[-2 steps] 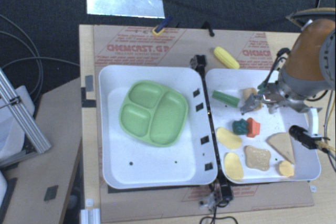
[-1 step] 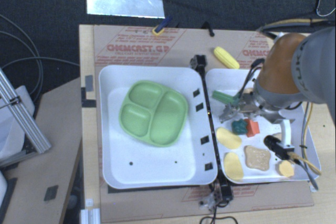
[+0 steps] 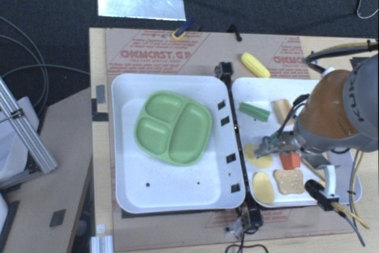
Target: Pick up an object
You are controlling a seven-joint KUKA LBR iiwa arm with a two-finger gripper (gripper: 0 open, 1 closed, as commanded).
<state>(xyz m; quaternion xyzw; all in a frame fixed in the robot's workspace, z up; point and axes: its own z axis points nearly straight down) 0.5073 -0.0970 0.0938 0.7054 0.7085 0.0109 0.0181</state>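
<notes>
We see the gripper [image 3: 267, 144] low in the right bin [image 3: 308, 87], over a flat pale yellow piece [image 3: 259, 156]; whether its fingers are open, we cannot tell.

A: How was the light?
B: Even and soft from overhead. The white bins [image 3: 177, 83] were bright, the dark floor [image 3: 47, 3] dim.
A: Any glare?
B: A shiny sheet [image 3: 142, 0] glared at top. The whole picture looked slightly soft and grainy.

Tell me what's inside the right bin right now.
The right bin holds a green piece, a tan block, a red block, toast and two yellow pieces. The arm covers its right side.
</notes>
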